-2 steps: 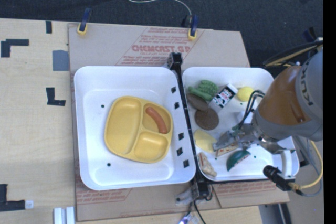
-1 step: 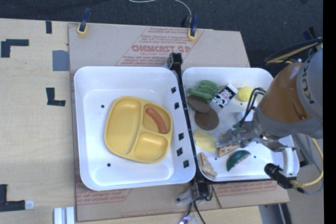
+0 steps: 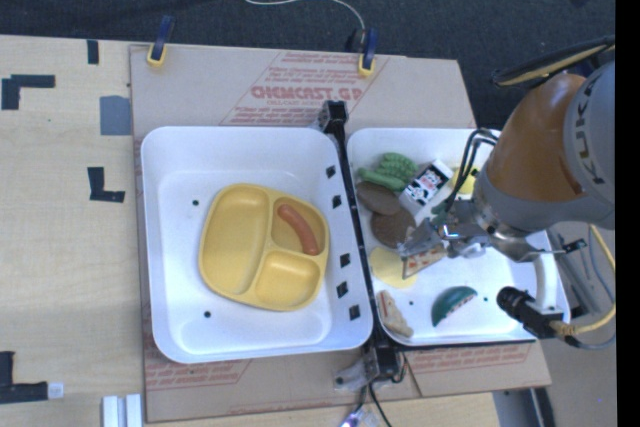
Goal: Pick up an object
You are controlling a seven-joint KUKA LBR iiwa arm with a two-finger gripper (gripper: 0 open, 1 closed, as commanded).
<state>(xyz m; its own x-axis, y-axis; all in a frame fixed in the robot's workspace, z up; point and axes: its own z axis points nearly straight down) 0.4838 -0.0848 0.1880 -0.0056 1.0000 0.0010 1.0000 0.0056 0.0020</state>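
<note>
while the fingers [image 3: 432, 237] hover low in the right white bin [image 3: 520, 330], their state unreadable, a triangular pizza-slice toy [image 3: 425, 260] lies just below them; crowding brown round pieces [image 3: 385, 215] risk a snagged, failed grasp.

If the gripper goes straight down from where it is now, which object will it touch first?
Most likely the pizza slice: the gripper hangs just over it in the right bin, with the brown patty close beside. Depth is hard to judge from this slanted view.
</note>
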